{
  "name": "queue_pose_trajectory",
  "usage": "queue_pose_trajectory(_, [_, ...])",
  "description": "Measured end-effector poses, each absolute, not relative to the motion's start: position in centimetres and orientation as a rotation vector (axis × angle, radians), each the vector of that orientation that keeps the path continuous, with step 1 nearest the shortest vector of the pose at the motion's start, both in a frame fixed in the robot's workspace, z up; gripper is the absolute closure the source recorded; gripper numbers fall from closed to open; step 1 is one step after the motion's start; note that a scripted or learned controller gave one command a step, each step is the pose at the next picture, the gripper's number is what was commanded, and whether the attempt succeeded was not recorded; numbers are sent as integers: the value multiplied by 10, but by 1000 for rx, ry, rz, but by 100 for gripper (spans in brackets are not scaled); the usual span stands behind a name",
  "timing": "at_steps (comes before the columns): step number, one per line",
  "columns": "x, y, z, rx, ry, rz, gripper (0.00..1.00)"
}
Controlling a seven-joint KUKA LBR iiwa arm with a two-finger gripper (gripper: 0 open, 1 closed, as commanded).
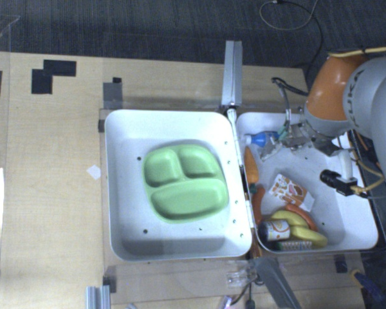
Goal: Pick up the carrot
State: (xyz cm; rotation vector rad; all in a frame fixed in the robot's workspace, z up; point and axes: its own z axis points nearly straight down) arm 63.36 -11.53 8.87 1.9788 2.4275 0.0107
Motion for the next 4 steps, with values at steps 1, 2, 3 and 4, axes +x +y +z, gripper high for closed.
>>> queue_pose_trajectory(1, [591, -110, 90, 1771, 2581, 11, 0])
queue_pose_trajectory(2, [594, -108, 102, 1767, 2578, 20, 100])
queue_pose_trajectory(3, [671, -168, 187, 1942, 2458, 6, 100])
queue_pose_trajectory(4, [618, -205, 347, 1667, 2650, 4, 100])
